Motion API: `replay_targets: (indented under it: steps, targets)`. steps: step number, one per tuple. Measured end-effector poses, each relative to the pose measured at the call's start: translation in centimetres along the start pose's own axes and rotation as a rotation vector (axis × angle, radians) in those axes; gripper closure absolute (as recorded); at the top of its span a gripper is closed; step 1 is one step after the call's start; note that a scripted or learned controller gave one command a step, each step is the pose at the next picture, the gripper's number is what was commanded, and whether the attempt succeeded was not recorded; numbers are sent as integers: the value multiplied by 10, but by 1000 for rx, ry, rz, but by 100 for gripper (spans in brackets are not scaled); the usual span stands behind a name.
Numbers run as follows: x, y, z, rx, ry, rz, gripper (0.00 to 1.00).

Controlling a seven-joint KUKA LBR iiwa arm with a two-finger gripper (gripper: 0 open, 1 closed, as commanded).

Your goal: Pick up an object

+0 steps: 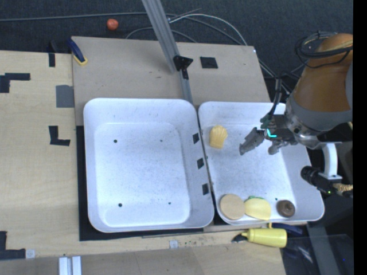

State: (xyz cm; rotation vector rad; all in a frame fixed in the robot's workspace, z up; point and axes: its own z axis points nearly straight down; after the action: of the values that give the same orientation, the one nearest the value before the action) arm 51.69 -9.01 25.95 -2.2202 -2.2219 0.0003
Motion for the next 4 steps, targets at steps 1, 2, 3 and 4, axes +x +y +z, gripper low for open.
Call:
replay_targets:
  steps: [1, 2, 3, 4]
  targets:
    - [0, 0, 0, 0, 0, 0, 0]
    - [-3, 6, 60, 5, 0, 0, 0]
    - [-8, 5, 122, 6, 0, 1, 0]
    - [-8, 5, 170, -1, 0, 0, 0]
